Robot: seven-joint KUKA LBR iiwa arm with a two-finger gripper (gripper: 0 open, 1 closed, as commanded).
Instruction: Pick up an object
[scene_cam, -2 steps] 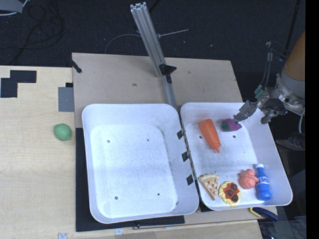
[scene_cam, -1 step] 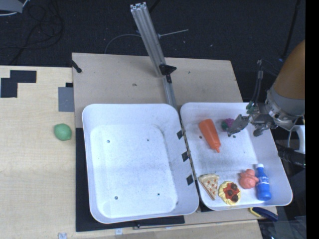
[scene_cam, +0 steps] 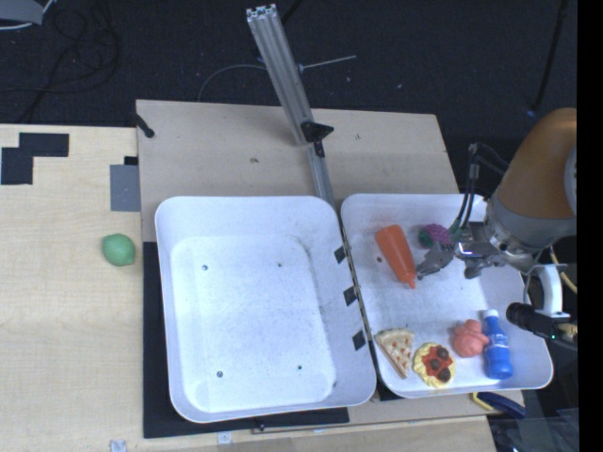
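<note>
Orange carrot [scene_cam: 397,253] lies tilted in the upper middle of the right bin [scene_cam: 377,217], and the gripper [scene_cam: 435,260] is down low just beside its right side, dark fingers apart with nothing between them. A purple piece [scene_cam: 434,233] sits right by the gripper's upper edge. Along the bin's near edge: pizza slice [scene_cam: 397,348], round red-and-yellow piece [scene_cam: 434,364], red lump [scene_cam: 466,338], blue bottle [scene_cam: 496,347]; left bin [scene_cam: 179,217] alongside, green ball [scene_cam: 119,250] out on the bench.
</note>
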